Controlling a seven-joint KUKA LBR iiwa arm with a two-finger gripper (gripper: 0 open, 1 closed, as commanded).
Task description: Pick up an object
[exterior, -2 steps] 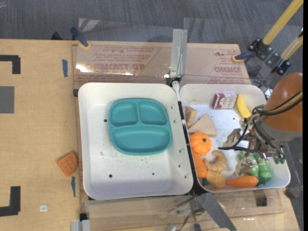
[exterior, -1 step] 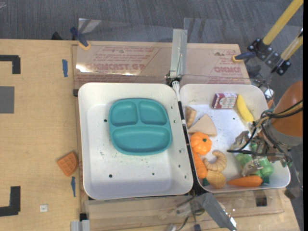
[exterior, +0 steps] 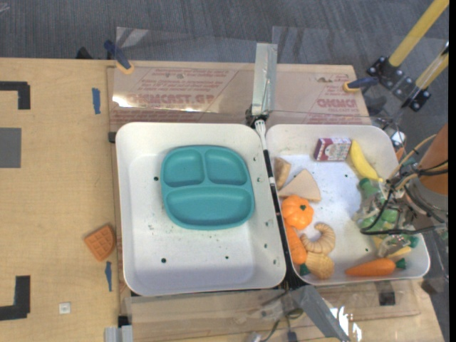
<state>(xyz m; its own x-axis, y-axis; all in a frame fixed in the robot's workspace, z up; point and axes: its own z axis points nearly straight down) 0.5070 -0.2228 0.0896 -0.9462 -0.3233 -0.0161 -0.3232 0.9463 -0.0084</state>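
Jaws (exterior: 381, 216) sit low at the right bin's (exterior: 335, 137) right side among green toys (exterior: 370, 189), seemingly; whether apart or together, I cannot tell. Banana (exterior: 363, 162) lies just beside.

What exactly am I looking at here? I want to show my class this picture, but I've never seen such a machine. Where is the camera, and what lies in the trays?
One camera looks down at a slant on a bench. The left bin holds a teal divided plate. The right bin holds toy food: a pumpkin, a banana, a carrot, a croissant and a small box. The robot arm reaches in from the right; its gripper sits low over greenish items. Whether it holds anything is unclear.
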